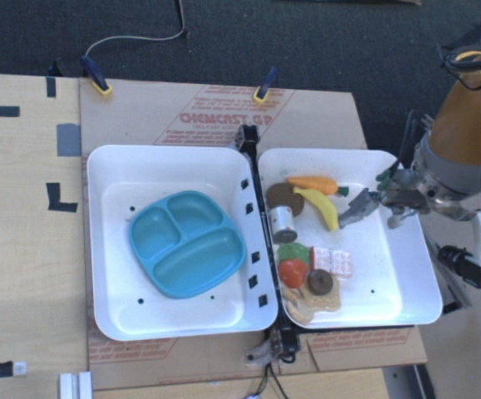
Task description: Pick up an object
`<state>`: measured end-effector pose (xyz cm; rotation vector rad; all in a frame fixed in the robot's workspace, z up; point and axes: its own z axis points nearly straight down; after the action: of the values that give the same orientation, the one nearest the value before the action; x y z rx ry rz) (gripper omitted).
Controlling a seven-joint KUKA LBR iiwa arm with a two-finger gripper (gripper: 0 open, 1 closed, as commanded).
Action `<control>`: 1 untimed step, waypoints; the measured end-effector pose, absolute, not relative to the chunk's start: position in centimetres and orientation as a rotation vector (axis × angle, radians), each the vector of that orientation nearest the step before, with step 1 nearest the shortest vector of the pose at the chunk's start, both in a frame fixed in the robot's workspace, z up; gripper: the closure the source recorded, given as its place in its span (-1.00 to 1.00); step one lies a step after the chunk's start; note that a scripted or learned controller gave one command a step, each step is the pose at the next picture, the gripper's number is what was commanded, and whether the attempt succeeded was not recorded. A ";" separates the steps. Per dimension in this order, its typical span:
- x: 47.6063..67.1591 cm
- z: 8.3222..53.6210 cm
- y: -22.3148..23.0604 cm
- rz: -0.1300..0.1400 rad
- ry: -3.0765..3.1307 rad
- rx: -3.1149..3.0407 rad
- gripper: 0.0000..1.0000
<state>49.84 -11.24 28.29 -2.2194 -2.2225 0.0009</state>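
The right bin [398,302] holds a cluster of toy food along its left side. There is an orange carrot [311,184], a yellow banana [321,206], a brown disc [283,196] and a small silver can [282,223]. Below them lie a green piece [292,253], a red tomato [292,273], a pink-and-white packet [331,261], a chocolate donut [320,283] and a tan flat piece [311,304]. My gripper [365,208] hangs over the right bin's upper middle, just right of the banana's tip. Nothing visible is held in it.
The left bin [107,306] holds a blue divided plate [188,241]. A black divider with clips [257,223] runs between the bins. The arm's orange band [464,131] and grey wrist stand over the right bin's far right rim. Bare white floor lies right of the food.
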 end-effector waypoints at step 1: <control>55.6 17.9 -11.8 0.004 -2.220 -2.218 -1.00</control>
<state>55.60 -11.78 17.93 -2.2180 -2.2202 0.0037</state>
